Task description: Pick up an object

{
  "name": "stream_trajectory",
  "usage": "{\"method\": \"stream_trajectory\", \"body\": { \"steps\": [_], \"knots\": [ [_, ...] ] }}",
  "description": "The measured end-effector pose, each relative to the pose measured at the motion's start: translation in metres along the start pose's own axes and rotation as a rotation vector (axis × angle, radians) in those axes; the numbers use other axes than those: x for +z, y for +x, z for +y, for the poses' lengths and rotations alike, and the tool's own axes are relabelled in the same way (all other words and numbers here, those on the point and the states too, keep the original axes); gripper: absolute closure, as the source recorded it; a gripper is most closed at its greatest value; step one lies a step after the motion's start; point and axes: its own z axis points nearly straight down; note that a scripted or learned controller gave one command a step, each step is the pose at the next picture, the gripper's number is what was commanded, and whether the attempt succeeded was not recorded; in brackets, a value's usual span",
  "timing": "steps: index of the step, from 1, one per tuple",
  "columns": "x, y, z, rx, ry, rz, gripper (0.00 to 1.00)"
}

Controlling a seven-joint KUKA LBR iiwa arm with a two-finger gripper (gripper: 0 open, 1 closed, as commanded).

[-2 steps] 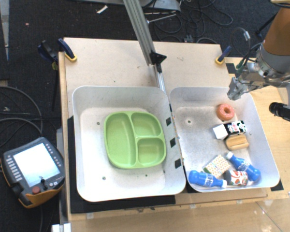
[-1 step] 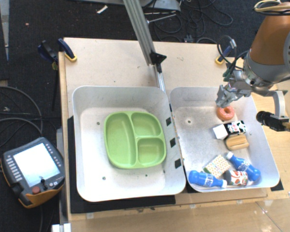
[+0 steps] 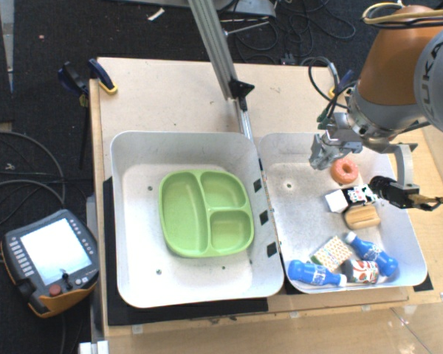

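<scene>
My gripper [image 3: 323,155] hangs over the back of the right bin [image 3: 295,198], just left of a pink donut [image 3: 345,171]. Nothing shows between its fingers. Further forward in that bin lie a white block with black marks [image 3: 348,198], a tan bread-like block [image 3: 362,216], a checkered cracker [image 3: 332,254], a blue bottle [image 3: 314,273] lying on its side, a second blue-and-white bottle [image 3: 373,251] and a red-and-white can [image 3: 364,271]. The left bin [image 3: 133,198] holds a green divided plate [image 3: 207,212].
A slanted metal pole [image 3: 218,43] rises behind the bins. A blue-and-yellow clamp [image 3: 96,76] sits at the bench's back left corner. A teach pendant [image 3: 50,260] lies on the floor to the left.
</scene>
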Motion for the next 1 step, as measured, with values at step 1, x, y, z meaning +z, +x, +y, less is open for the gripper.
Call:
{"method": "stream_trajectory", "body": {
  "steps": [1],
  "knots": [
    [0.0047, 0.0598, -0.0164, -0.001, 0.002, 0.0, 1.0]
  ]
}}
